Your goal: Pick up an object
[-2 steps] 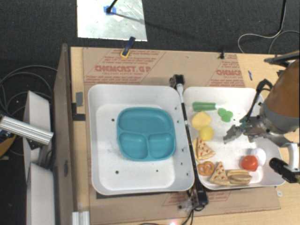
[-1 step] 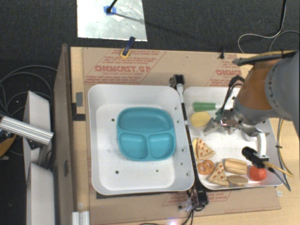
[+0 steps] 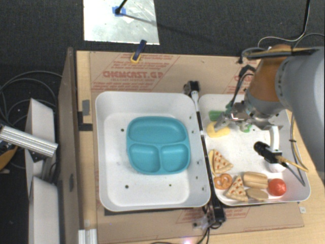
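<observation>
Nearest the camera in the right bin (image 3: pixel 304 192) lie a tomato (image 3: pixel 277 187), a bread roll (image 3: pixel 255 179), a pretzel (image 3: pixel 222 180) and two pizza slices (image 3: pixel 220 162). Farther back, my gripper (image 3: pixel 234 115) hangs low over a yellow piece (image 3: pixel 218 131) and a green one (image 3: pixel 216 116); whether my jaws are apart, I cannot tell. The left bin (image 3: pixel 109 151) holds a blue tray (image 3: pixel 158 145).

We see two white bins: the left bin (image 3: pixel 111 187) carries a teal tray (image 3: pixel 157 144) w/ three compartments. In the right bin (image 3: pixel 299 189), a yellow piece (image 3: pixel 219 131) and a green one (image 3: pixel 216 115) near the top-left corner, a red tomato (image 3: pixel 277 187) and tan bread rolls (image 3: pixel 255 179) at the bottom edge, orange-yellow pizza slices (image 3: pixel 220 162) w/ red dots, a brown pretzel (image 3: pixel 222 181). The arm (image 3: pixel 299 80) is grey w/ an orange band.
</observation>
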`<action>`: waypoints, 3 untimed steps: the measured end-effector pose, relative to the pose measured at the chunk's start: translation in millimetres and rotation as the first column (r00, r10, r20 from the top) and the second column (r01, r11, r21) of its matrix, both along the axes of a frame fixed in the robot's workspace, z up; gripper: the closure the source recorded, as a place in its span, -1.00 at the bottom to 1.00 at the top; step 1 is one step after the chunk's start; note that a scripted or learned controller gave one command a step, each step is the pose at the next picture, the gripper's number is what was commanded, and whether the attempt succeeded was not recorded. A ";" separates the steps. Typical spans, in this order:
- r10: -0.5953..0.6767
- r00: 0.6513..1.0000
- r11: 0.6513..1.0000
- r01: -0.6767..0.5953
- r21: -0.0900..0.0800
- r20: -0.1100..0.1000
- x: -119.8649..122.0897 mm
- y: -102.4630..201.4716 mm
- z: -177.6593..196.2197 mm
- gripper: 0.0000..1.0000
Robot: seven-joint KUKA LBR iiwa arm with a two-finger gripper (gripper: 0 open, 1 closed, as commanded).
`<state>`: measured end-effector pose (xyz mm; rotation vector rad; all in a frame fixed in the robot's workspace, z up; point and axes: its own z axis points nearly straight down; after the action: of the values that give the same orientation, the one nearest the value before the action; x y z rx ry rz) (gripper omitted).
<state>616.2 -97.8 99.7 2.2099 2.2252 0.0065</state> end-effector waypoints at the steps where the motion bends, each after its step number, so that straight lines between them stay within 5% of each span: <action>1: 0.000 1.000 1.000 0.000 0.001 0.000 52.3 4.4 -14.8 -1.00; 2: 0.003 1.000 1.000 -0.003 -0.001 0.005 52.9 3.8 -0.5 1.00; 3: 0.004 1.000 1.000 -0.004 -0.001 0.003 52.6 3.9 -1.2 -1.00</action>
<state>668.8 -93.9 98.5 2.2033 2.2277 0.0096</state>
